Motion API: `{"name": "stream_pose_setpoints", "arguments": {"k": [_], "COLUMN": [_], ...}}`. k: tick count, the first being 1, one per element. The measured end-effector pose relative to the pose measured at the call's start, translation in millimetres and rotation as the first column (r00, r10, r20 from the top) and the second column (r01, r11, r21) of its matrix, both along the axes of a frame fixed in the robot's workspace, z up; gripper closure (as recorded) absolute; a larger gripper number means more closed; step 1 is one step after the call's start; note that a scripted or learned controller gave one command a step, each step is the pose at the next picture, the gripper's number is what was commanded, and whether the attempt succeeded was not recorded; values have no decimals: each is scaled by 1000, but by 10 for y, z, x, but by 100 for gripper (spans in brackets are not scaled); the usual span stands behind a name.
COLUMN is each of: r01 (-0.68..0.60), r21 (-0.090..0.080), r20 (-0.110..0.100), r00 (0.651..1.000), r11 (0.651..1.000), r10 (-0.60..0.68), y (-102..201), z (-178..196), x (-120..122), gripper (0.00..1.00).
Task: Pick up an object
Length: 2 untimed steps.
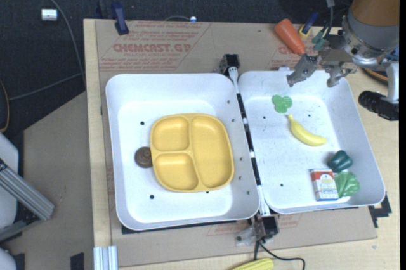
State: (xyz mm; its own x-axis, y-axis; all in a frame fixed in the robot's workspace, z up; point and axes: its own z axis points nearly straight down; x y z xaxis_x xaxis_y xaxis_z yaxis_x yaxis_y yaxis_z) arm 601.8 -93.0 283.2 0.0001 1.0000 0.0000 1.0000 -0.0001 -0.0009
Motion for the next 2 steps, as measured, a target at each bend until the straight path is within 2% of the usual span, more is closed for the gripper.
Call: {"name": "stream_pose_setpoints", "arguments": {"k": [1,2], "r01": [1,1], "r21": [0,1], "r20": [0,-2], "r00": [1000,1000], "r11": [1000,1000], "r10": [-1,-1], "y": [-508,-748], "z": [-593,-1658], "x": [60,97], "gripper": [0,0]}}
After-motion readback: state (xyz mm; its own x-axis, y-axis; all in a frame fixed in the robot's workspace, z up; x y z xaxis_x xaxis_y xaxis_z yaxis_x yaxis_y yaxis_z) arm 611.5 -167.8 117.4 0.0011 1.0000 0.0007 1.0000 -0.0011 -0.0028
